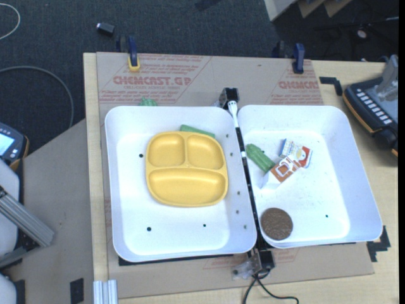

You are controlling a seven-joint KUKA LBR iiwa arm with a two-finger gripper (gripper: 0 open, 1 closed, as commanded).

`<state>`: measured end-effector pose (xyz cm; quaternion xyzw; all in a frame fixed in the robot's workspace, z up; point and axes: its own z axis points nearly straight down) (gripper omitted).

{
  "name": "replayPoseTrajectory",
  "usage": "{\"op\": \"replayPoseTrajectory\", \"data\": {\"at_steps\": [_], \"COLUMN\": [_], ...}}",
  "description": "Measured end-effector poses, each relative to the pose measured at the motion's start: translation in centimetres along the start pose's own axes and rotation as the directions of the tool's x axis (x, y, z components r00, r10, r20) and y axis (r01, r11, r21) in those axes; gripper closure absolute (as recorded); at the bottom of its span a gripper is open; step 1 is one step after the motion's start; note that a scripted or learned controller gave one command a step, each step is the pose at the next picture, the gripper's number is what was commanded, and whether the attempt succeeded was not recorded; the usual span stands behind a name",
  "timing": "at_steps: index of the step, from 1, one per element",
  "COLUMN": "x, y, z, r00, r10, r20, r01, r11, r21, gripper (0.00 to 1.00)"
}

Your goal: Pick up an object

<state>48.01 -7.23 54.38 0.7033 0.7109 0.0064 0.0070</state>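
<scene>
A yellow divided plate (186, 168) lies in the middle of the left bin (126, 189), with a green piece (197, 131) poking out from behind its far edge. In the right bin (342, 170) a green stick-shaped object (258, 157) lies near the left wall. Beside it rests a small red and white packet (291, 164) with a blue and white packet (290, 147) just above it. A round brown disc (276, 223) sits at the right bin's near left corner.
The bins stand on a cardboard sheet (190, 75) held by blue clamps (132, 52) at the back. A small green object (148, 102) lies on the board behind the left bin. A handheld controller (374, 103) rests at the right edge.
</scene>
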Motion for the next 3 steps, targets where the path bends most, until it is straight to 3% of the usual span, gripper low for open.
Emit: {"op": "replayPoseTrajectory", "data": {"at_steps": [1,2,3], "x": [4.4,15.3,13.6], "y": [-0.3,-0.3,-0.1], "z": [12.2,17.7,11.5], "r00": [1.0,1.0,1.0], "r10": [0.006,0.0,0.011], "r20": [-0.002,-0.002,-0.002], "r01": [-0.006,0.001,-0.011], "r11": [0.999,1.0,1.0], "r21": [0.031,0.027,0.011], "gripper": [1.0,1.0,1.0]}}
